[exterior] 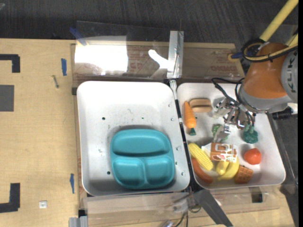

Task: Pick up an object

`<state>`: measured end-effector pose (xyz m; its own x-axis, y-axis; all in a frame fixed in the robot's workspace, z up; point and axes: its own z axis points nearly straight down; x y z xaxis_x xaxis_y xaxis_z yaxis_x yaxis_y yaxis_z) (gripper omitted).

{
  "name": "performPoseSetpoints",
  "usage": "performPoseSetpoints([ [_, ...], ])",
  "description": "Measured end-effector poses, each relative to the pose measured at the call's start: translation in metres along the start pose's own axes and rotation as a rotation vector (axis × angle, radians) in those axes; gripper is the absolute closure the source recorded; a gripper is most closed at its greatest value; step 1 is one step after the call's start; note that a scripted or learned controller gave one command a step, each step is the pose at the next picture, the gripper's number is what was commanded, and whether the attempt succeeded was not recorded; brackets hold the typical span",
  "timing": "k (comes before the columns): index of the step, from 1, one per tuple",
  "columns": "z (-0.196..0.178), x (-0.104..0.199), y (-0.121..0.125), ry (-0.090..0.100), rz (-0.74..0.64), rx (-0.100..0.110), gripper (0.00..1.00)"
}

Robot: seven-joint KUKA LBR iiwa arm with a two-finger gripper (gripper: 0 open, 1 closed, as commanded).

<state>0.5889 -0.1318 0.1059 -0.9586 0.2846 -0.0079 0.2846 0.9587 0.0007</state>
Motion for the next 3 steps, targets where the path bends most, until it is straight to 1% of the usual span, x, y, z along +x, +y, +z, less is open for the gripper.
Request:
performPoseSetpoints([
  [1, 0.016, 0.064, 0.008, -0.003, 0.18, 0.0, 0.0],
  [2, 0.015, 0.091, 0.009, -0.01, 0.123, 0.0, 0.0],
  [3, 0.017, 0.017, 0.008, -0.003, 0.235, -0.001, 0.0],
])
